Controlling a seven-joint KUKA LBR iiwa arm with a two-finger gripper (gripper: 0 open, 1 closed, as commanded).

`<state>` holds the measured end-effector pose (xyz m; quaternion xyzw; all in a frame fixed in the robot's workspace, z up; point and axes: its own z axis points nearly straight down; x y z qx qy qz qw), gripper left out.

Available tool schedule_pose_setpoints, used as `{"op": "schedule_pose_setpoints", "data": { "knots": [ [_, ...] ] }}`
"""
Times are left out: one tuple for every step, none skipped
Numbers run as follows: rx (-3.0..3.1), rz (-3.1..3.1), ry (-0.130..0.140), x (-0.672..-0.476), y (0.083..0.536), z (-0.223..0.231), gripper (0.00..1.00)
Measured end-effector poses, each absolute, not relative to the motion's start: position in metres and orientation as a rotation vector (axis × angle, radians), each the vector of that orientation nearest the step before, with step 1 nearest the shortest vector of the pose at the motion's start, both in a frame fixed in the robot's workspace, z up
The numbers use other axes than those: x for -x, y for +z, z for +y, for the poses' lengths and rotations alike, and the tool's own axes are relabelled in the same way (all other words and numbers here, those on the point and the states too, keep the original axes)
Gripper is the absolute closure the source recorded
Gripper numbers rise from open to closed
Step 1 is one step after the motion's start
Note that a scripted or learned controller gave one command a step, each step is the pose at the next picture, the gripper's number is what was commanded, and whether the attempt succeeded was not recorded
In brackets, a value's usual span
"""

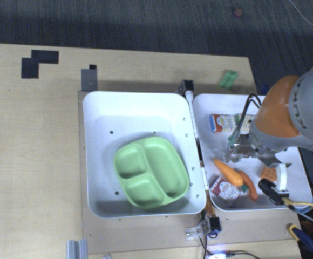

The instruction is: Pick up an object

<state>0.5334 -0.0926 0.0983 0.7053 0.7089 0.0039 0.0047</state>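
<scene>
In the camera view I reach in from the right, my grey arm [307, 112] with its orange band [275, 109] hanging over the right bin [202, 144]. My end effector [237, 153] sits low over the middle of that bin. From this slant I cannot tell whether it is open or closed, and I see nothing held in it.

The things I could pick up lie in the right bin. An orange carrot [229, 172] lies at a slant just on the near side of my end effector, very close to it; whether they touch I cannot tell. A longer orange-red piece [249, 186] lies against the carrot's right end and runs toward the near wall. A small red and white packet [224, 190] lies in the near left corner, just beside the carrot. A small orange piece [268, 173] lies to the right, partly under my wrist. On the far side of the bin a white carton with red-orange print [220, 123] lies apart from the rest.

The left bin [97, 144] holds a pale green divided plate [151, 171], lying flat toward its near right part. On the tabletop [32, 161], beyond the right bin's far wall, lies a small green object [228, 79], outside both bins.
</scene>
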Motion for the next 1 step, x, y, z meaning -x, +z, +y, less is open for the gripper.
{"op": "schedule_pose_setpoints", "data": {
  "knots": [
    [-2.210, 2.221, 0.012, -0.5333, 0.0982, -0.0925, 0.00]
  ]
}}
